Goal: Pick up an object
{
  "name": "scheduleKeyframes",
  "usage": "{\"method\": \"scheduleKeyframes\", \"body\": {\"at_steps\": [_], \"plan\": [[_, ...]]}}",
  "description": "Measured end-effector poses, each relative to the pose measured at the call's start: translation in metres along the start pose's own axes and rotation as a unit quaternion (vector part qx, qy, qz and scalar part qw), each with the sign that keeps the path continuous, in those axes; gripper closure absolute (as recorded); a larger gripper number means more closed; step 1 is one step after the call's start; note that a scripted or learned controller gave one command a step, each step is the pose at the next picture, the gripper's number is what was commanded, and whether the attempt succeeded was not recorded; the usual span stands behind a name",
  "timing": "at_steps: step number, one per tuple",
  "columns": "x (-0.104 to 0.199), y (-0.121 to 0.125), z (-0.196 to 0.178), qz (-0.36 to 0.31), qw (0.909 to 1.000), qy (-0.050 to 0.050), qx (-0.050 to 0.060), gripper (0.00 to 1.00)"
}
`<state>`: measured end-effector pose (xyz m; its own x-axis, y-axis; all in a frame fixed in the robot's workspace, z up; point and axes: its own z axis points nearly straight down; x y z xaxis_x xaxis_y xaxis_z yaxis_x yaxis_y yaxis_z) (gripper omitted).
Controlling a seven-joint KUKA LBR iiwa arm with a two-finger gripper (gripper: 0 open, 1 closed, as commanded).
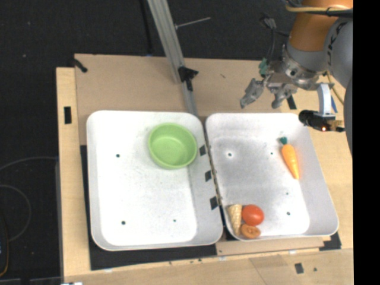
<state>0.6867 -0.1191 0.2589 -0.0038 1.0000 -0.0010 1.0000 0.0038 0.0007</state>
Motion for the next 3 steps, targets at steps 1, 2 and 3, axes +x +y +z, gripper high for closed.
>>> {"method": "scheduleKeyframes", "body": {"at_steps": [1,2,3], "plan": [[-0.001,0.0,0.0,0.0,1.0,-0.001,0.0,0.0],[-0.012,-0.001,0.054,0.002,1.0,-0.002,0.0,0.0],[-0.009,-0.007,0.098,0.002,1.0,-0.001,0.002,0.0]]}}
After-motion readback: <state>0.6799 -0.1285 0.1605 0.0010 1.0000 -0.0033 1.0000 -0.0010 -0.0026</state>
